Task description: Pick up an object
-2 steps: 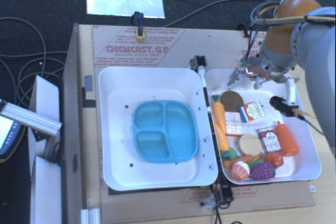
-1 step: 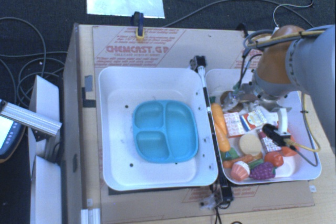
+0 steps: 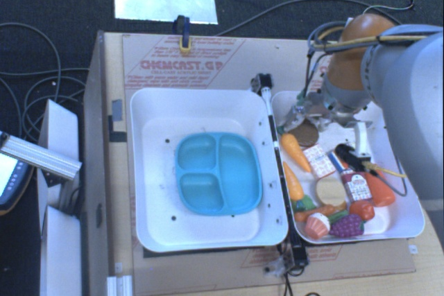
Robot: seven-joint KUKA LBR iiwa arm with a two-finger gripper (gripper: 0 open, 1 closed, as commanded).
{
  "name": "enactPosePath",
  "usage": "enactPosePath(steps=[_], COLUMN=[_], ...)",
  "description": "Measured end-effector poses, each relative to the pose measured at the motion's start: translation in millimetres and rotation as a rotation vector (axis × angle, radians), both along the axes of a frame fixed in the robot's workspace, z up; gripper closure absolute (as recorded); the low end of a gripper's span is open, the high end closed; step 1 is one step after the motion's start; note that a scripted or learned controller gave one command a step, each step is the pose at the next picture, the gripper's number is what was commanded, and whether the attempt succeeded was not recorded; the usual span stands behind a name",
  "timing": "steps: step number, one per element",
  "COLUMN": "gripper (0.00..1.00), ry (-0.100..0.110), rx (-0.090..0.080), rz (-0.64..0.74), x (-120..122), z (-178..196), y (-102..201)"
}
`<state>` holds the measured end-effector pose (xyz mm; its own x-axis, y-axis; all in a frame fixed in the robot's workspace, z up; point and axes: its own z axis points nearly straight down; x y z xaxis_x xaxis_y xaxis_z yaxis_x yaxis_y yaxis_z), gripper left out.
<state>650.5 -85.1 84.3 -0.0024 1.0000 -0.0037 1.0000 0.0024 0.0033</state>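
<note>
The right bin (image 3: 409,218) holds a pile of toy food. An orange carrot (image 3: 295,152) lies near its left wall, with a brown round piece (image 3: 304,134) just behind it. Close by are a red-patterned cracker pack (image 3: 320,161), a bread slice (image 3: 330,192), a red sauce bottle (image 3: 357,186), purple grapes (image 3: 349,225) and a strawberry-like piece (image 3: 318,224). My gripper (image 3: 306,117) hangs low over the bin's back left corner, right above the brown round piece. The wrist hides its tips.
The left bin (image 3: 156,114) holds a blue divided plate (image 3: 218,173). A black-handled bar (image 3: 272,128) runs along the wall between the bins. The big grey arm (image 3: 409,100) covers the right bin's back right part. Cables lie on the floor behind the bench.
</note>
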Motion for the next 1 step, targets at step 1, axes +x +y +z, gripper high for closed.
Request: enactPosePath(steps=[1], gripper=[1.00], ry=[-0.001], rx=[0.001], rz=[0.003], x=[1.1], z=[9.8], y=[0.6])
